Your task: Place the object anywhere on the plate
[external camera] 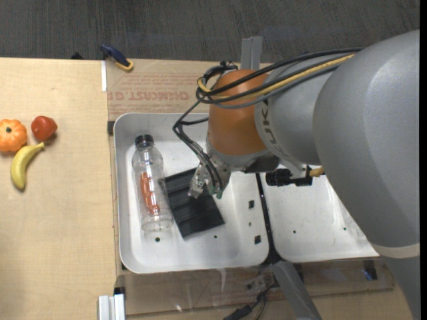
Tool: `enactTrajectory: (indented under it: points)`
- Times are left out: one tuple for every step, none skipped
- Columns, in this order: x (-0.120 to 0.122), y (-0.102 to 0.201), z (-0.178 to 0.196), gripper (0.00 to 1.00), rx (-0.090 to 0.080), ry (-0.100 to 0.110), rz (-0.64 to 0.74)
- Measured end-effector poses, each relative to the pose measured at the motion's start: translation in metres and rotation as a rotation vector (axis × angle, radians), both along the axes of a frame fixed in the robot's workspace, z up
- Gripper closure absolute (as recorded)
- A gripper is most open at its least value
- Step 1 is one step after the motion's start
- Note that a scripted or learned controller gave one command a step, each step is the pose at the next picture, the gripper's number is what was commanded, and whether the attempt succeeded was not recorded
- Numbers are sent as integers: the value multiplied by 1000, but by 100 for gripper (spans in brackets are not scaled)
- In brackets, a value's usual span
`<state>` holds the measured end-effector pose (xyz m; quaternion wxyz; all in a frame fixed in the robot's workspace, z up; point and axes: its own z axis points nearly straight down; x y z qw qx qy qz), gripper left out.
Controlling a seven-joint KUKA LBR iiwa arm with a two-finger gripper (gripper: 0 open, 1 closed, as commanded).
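Black plate (193,207) flat in left bin (133,255), just right of a clear bottle (149,182) lying lengthwise. Jaws low over plate's upper edge, spread impossible to tell. Orange (11,136), tomato (44,127), banana (24,165) on counter (60,245), well left.

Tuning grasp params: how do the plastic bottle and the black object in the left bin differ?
The plastic bottle is clear and rounded, with a black cap and an orange item inside; the black object is opaque, flat and boxy. The bottle lies lengthwise along the bin's left side; the black object sits skewed at an angle. The end effector hangs over the black object, apart from the bottle. Both lie in the left bin.
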<state>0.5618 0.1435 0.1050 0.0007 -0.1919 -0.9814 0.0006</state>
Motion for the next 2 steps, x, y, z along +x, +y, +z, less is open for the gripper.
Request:
enactTrajectory:
  points:
    - [0,0,0,0,0,0,0]
    - [-21,-43,23,0,0,-3,23]
